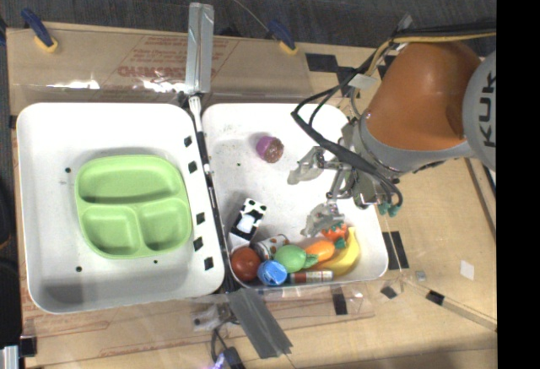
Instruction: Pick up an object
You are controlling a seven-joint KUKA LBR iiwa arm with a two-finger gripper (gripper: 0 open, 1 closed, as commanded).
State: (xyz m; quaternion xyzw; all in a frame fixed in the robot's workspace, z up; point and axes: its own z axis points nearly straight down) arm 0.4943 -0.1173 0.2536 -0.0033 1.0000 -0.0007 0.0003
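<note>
Gripper (314, 190) hangs open over the right bin (363, 262), just above the banana (347, 251) and toy pile.

Your open room: right bin (221, 158) floor, upper left and middle, bare white around purple ball (270, 148). Near edge crowded: toy cow (247, 219), red ball (245, 263), blue cap (272, 274), green fruit (291, 257), carrot (321, 248), banana (346, 252), packed touching. Tool (325, 190) hangs just above that pile. Divider wall (201, 165) blocks your left. Left bin (38, 190): green tray (131, 205) takes centre, margins free.
</note>
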